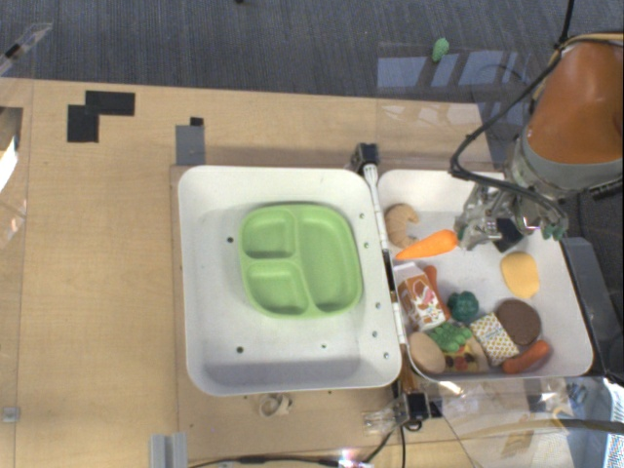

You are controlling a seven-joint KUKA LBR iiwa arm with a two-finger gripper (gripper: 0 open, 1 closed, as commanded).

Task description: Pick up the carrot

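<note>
My gripper (475,230) sits over the right bin (575,291), its fingers closed narrowly on the thick end of the carrot (426,246), which lies level with its tip pointing toward the divider between the bins. Just beside the carrot are a beige bun (399,222) and, nearer the front, a small carton (422,302); a yellow lemon (521,274) lies near my wrist. The left bin (210,291) holds a green divided plate (297,259).
</note>
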